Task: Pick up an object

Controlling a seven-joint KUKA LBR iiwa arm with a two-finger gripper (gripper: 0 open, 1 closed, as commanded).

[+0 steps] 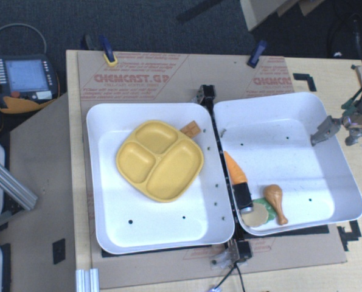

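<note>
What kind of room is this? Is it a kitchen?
Probably a robot lab, not a kitchen. Two white bins sit on a taped cardboard sheet, a control pendant lies nearby, and the gripper reaches in.

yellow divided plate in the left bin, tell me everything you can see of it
The yellow divided plate looks like smooth matte plastic, rounded in outline, with three shallow compartments split by raised ridges: one small at upper left, one at upper middle, one large at lower right. It lies flat, right side up, in the upper middle of the left bin. A small brown block touches its upper right rim.
</note>
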